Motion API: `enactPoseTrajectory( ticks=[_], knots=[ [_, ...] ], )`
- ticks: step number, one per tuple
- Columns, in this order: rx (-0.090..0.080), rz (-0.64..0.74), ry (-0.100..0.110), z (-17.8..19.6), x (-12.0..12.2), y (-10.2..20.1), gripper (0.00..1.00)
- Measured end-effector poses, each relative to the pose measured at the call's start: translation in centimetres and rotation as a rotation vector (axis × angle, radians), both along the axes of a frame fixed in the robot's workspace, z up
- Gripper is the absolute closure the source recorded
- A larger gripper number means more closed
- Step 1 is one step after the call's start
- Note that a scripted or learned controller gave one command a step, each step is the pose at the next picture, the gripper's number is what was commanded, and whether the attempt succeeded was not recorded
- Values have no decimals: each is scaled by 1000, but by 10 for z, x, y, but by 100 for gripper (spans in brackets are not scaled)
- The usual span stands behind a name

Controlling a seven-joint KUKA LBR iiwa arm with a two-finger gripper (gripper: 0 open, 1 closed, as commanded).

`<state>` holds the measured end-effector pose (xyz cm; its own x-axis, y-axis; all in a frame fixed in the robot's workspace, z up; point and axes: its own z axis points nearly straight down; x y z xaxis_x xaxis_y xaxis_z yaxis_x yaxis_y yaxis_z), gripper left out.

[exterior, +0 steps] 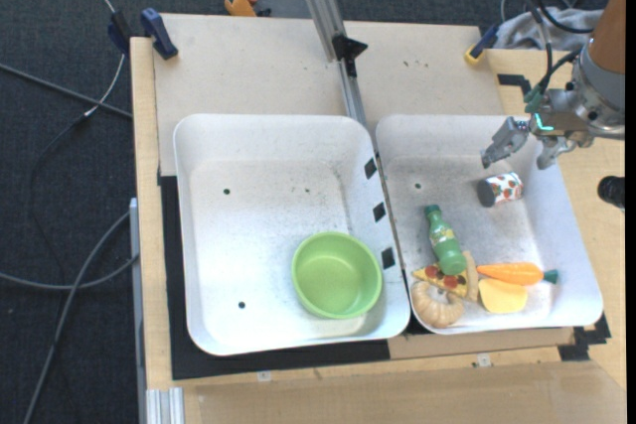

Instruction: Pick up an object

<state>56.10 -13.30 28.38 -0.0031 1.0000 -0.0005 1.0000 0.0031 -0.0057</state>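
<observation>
Camera view: the gripper (524, 147) hangs with jaws apart. Just below them a small can (500, 189) lies in the right bin (568, 204). Dark carpet (60, 213) surrounds the bench (248, 74).

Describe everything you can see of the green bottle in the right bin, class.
The green bottle is small and looks like glossy plastic, with a narrow neck, a darker cap and a yellowish label on its body. It lies on its side on the floor of the right bin, neck pointing to the far wall. Its base rests against the pizza slice near the front wall. The end effector is well apart from it.
</observation>
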Motion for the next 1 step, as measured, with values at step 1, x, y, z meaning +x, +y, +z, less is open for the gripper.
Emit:
enactPoseTrajectory(
  ticks=[1],
  knots=[
    [0, 0, 0, 0, 0, 0, 0]
  ],
)
